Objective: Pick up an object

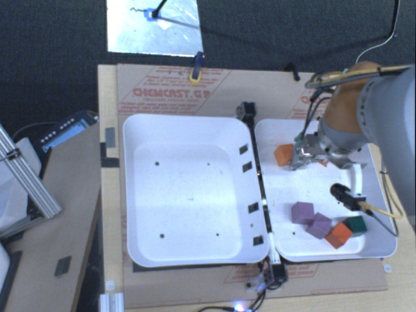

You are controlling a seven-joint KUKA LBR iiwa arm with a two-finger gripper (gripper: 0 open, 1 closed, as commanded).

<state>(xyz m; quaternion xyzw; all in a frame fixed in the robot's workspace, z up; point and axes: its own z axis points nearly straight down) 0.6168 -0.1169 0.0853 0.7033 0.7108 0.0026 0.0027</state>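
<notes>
Nearest the lens: right bin (286, 239), shallow, white, rigid-walled, holding every loose piece; left bin (188, 187) beside it, same make. Grey arm (383, 109) with orange band, reaching in from the right, wrist low over the far part of the right bin. Gripper (300, 157) set down just beside the orange block (283, 155), possibly touching its right edge; finger spread not legible at this slant, and no piece seen between the tips, so nothing counted as held. Orange block: lying near the bin's dividing wall, far half of the bin, well apart from the other pieces. Judged light, stiff, squared-off, probably foam or wood, matt rather than slippery, not fragile; best taken across two opposite flat faces, centred, to avoid tipping or skidding toward the wall. Near cluster, largest to smallest: two purple blocks (311, 218) touching each other, second orange block (338, 234) against them, dark green block (356, 225) just beside that, near the bin's right wall.
</notes>
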